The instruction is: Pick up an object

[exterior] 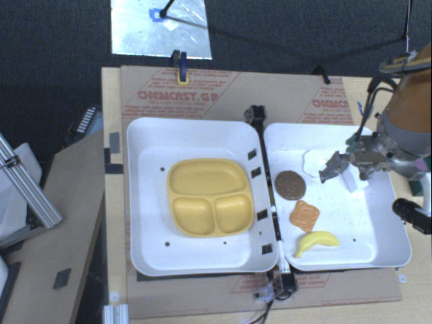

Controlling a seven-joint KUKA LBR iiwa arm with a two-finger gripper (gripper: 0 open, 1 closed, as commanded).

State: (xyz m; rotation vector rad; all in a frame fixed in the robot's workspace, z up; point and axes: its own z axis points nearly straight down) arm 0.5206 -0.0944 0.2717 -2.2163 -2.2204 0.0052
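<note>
Toward the left side of the right bin (385, 248) lie three candidates in a column: brown round disc (290, 185), orange waffle-like piece (304, 215) at its 5 o'clock, yellow banana (317, 241) below at 6 o'clock; a flat white piece (313, 160) sits at the disc's 1 o'clock, and a yellow divided tray (206, 196) fills the left bin (145, 181). Step judged: approach, nothing grasped; the gripper (341, 167) hovers at the disc's 2 o'clock, fingers released and spread, bare. Arm (408, 113) enters from 3 o'clock, wrist tilted down-left; next move calls for centring over one item and descending.
</note>
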